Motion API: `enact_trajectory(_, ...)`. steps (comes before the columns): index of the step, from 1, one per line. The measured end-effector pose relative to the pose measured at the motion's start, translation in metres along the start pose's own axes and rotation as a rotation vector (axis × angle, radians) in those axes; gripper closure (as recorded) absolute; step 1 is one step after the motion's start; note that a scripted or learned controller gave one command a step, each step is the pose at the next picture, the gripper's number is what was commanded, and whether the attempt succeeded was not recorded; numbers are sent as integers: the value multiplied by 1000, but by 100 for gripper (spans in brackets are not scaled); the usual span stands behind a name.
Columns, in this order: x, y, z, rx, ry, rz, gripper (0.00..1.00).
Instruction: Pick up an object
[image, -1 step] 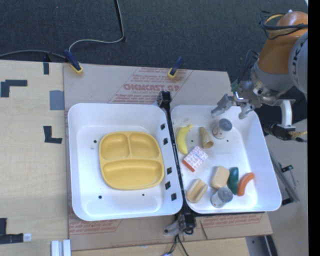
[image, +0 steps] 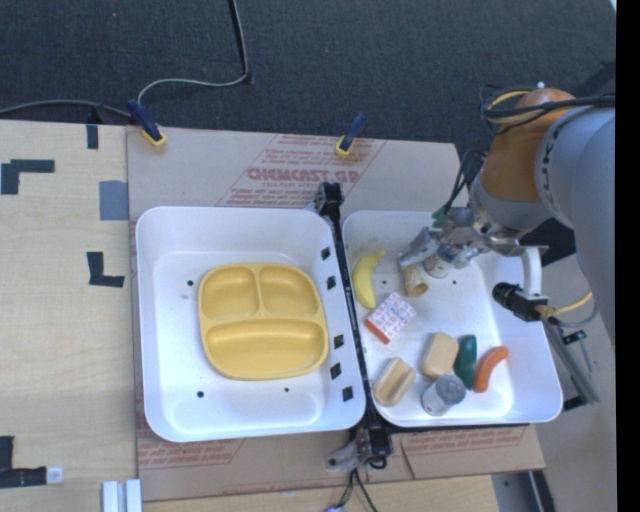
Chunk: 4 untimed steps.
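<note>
From the fixed camera above the bench, the grey arm with its orange band reaches in from the right, and its two-finger gripper (image: 428, 262) hangs low over the upper part of the right-hand shallow white bin (image: 520, 395). Its tip sits at a small tan cylindrical piece (image: 414, 282), touching or just above it; whether the jaws are spread or closed cannot be told, so no grasp can be claimed. By that reading the pick is at the reaching stage, with lifting left to do.

Other candidates lie in the same bin: a yellow plastic banana (image: 367, 277) just to the left, a white-and-red patterned packet (image: 390, 317) below it, a tan bread-like roll (image: 393, 381), a pale yellow block (image: 439, 353), a green piece (image: 466, 360), an orange carrot-shaped toy (image: 489, 367) and a grey round can (image: 441, 394).

The left-hand white bin (image: 160, 330) holds a yellow divided plastic plate (image: 263, 321). Both bins rest on a brown cardboard sheet (image: 230, 170) clamped over a pale wooden bench (image: 50, 330), with dark carpet (image: 300, 50) beyond.
</note>
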<state>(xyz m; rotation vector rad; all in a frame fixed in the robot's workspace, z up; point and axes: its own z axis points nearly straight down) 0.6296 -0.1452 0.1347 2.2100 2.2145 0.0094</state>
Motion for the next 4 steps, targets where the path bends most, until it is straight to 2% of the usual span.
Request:
enact_trajectory(1, 0, -40, 44, 0, 3, 2, 0)
enact_trajectory(2, 27, 28, 49, 33, 0, -1, 0)
enact_trajectory(3, 30, 34, 35, 8, 0, 0, 100)
enact_trajectory(4, 91, -18, -53, 13, 6, -1, 100)
